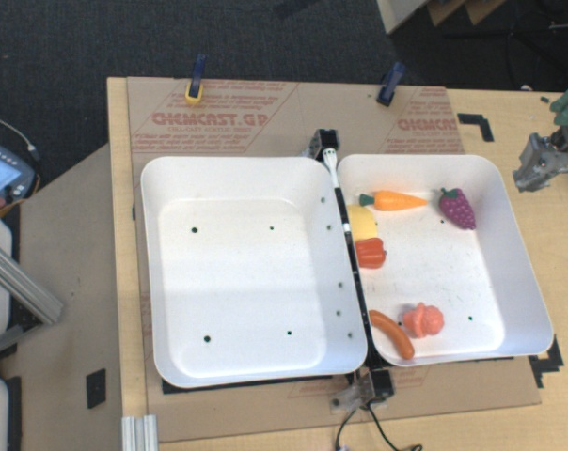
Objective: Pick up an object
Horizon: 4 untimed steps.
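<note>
Currently finding the jaws at the grey wrist end (544,163), hanging at the view's right edge over bare worktop (559,261), just outside the far right corner of the right bin (521,242); too small and blurred there for telling whether wide or narrow, and holding nothing that can be made out.

Moving outward, meeting the purple grape bunch (458,209) first, lying near the bin's far right wall, with the carrot (394,199) beside it, lying crosswise, leaves pointing toward the divider. Continuing along the divider: a yellow piece (361,222) touching a red pepper (370,252), both pressed close to the bin wall. Reaching the near edge last: a pink lumpy toy (422,320) just beside an orange sausage (391,334).

Judging all of these as light, stiff plastic play food, probably smooth and apt to squirt out of a pinch. Favouring the carrot: standing apart from neighbours and walls, so closing across its thick middle, square to its length. Treating the grape bunch as second choice, bumpy and perhaps offering better purchase. Avoiding the divider pair, crowded by the wall.
</note>
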{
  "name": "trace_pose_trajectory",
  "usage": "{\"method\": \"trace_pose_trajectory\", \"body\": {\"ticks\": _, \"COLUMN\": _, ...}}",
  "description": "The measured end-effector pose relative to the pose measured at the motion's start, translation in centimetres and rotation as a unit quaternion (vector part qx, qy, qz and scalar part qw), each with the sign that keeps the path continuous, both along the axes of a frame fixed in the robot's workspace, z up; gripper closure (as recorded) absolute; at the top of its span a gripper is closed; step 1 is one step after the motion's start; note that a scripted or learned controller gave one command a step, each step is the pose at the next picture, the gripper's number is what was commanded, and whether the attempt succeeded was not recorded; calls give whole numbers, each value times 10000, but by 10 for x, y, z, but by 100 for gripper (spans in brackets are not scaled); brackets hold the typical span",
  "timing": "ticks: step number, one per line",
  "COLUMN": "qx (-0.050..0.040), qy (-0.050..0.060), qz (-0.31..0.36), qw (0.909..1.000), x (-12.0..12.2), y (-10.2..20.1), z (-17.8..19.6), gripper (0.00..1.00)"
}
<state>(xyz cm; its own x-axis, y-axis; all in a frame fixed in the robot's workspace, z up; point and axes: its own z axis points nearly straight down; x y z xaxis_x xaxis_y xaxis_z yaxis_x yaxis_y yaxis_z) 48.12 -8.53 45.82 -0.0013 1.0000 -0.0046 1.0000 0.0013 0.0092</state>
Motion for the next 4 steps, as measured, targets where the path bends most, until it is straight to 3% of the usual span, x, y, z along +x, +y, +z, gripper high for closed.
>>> {"method": "trace_pose_trajectory", "body": {"ticks": 4, "qx": -33, "qy": -72, "qz": 10, "qw": 10000, "x": 3, "y": 0, "z": 42, "gripper": 100}}
